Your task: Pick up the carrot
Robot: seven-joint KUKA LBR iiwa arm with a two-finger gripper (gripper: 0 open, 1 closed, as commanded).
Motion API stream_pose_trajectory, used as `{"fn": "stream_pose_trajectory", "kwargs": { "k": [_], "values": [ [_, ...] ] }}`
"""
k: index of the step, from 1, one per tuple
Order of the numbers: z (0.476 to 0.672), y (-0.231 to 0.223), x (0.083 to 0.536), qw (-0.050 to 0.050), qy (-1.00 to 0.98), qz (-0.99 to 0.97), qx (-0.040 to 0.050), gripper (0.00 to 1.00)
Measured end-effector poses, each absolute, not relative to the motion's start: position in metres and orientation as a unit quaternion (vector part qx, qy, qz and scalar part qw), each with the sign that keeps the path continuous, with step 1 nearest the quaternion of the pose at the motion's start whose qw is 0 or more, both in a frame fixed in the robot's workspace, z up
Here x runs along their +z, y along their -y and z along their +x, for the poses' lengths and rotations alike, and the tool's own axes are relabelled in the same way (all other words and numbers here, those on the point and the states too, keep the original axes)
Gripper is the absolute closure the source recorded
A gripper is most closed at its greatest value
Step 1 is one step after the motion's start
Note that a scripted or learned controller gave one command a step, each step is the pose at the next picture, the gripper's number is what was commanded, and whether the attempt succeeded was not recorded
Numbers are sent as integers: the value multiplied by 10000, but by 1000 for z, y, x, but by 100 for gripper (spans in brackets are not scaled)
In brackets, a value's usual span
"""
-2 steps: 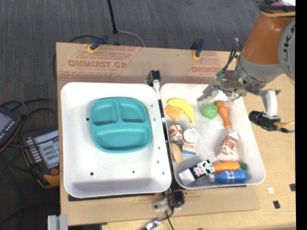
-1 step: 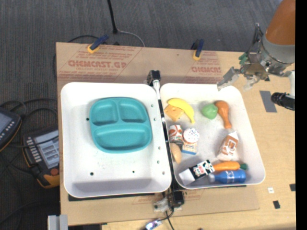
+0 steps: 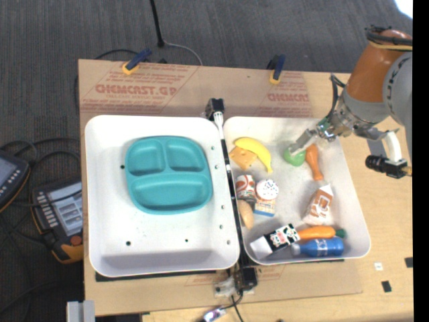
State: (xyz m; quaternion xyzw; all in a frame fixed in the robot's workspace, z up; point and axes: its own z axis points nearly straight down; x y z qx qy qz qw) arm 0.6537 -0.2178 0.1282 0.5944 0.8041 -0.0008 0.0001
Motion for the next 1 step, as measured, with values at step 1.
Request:
{"fn": "stream_pose_trajectory", "kwargs": {
  "k": [1],
  "values": [
    [656,220,94,-79,-8572,5149,22,0]
  ]
}}
